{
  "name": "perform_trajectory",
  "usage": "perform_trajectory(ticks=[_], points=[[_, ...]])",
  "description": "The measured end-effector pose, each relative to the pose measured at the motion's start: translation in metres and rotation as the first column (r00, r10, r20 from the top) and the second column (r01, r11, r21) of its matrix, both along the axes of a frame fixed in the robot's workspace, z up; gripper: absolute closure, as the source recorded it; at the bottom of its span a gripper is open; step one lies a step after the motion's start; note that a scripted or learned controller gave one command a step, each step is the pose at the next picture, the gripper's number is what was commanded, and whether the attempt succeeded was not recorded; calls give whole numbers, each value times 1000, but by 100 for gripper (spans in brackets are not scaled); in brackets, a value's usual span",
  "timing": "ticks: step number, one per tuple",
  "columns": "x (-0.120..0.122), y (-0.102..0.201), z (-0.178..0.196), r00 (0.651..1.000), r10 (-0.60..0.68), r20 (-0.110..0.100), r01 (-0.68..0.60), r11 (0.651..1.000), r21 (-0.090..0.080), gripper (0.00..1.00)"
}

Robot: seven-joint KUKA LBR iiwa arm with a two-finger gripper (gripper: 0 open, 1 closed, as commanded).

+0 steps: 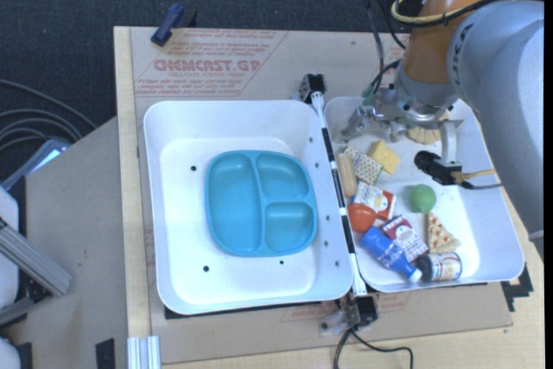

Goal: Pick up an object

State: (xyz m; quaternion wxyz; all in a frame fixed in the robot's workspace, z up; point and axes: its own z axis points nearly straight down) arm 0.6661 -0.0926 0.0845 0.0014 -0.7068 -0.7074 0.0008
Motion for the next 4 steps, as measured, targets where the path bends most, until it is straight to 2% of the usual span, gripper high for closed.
perform_trajectory(ticks=[4], points=[[0, 1, 0, 1000, -1, 1, 1, 1000, -1, 0]])
